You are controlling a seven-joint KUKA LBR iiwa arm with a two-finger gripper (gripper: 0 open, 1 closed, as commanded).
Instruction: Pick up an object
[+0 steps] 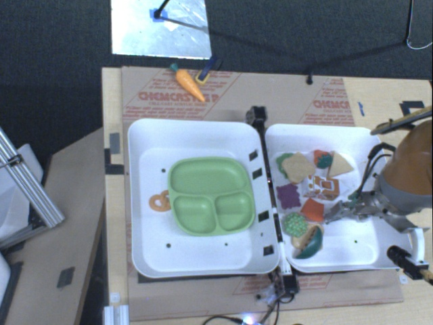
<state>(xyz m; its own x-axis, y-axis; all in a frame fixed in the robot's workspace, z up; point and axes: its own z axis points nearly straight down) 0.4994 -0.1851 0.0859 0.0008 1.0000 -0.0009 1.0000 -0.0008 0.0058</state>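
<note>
My fingers (333, 212) sit low in the right bin (358, 254), tips beside the orange block (312, 209) near its middle; spread or pinching, I cannot tell. It looks light, stiff: grip its flat sides.

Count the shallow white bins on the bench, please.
2. The left shallow white bin holds a green divided plastic plate; the right shallow white bin holds small toy food pieces.

Smooth, slightly glossy white plastic is seen in both bins (145, 249), matt green plastic in the divided tray (206, 195), printed brown cardboard (270, 90) beneath them, and crinkled shiny foil (162, 22) beyond.
</note>
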